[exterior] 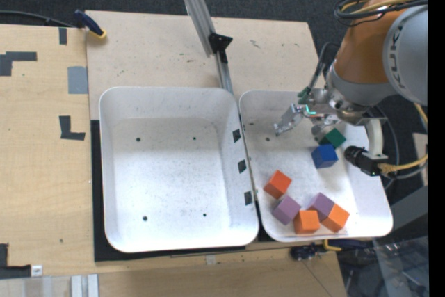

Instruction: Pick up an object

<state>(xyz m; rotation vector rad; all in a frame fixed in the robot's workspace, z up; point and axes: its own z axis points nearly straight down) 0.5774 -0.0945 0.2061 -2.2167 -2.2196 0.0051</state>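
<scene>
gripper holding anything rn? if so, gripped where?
Nothing held. The gripper sits over bare floor of the right bin, nothing between its fingers. Nearest pieces, the green block and blue cube, lie apart from it.

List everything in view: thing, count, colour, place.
orange blocks: three, orange; right bin, one mid-bin, two near the front edge
purple blocks: two, purple; right bin, front, beside the orange ones
blue block: one, blue; right bin, below the gripper
green block: one, green; right bin, just behind the blue block
right bin: one, white; holds all the blocks
left bin: one, white; left of the other
clamp: one, blue and yellow; bench's back left
arm: one, grey and orange; from the right
gripper: one, metal; over the right bin's back
</scene>
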